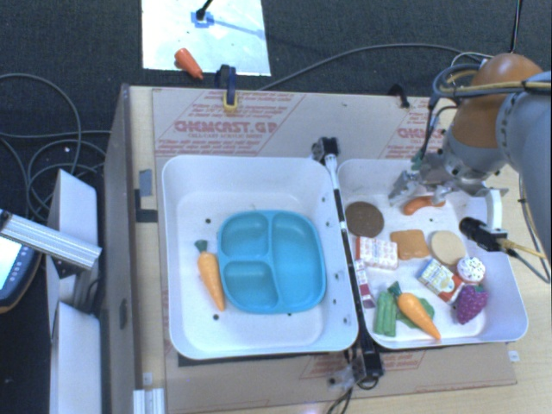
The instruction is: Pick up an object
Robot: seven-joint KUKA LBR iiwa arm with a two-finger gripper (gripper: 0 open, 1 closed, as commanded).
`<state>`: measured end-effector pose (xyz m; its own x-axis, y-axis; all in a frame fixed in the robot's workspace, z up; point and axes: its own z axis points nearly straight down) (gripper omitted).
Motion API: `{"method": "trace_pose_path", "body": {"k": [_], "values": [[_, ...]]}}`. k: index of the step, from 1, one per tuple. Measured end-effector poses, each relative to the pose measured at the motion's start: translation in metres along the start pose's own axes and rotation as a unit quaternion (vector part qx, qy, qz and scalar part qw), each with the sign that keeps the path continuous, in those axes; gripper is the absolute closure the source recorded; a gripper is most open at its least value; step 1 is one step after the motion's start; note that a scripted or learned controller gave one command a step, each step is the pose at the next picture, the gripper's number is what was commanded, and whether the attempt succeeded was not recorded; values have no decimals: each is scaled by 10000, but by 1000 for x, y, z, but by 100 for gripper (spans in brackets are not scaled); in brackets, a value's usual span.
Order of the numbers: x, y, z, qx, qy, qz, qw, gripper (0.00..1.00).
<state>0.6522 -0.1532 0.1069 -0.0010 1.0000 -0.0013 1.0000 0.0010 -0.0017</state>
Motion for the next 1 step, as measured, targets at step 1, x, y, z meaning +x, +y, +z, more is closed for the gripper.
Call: {"method": "trace_pose_path", "body": {"k": [1], "values": [[-4, 8, -8, -24, 3, -13, 10000, 0]]}}
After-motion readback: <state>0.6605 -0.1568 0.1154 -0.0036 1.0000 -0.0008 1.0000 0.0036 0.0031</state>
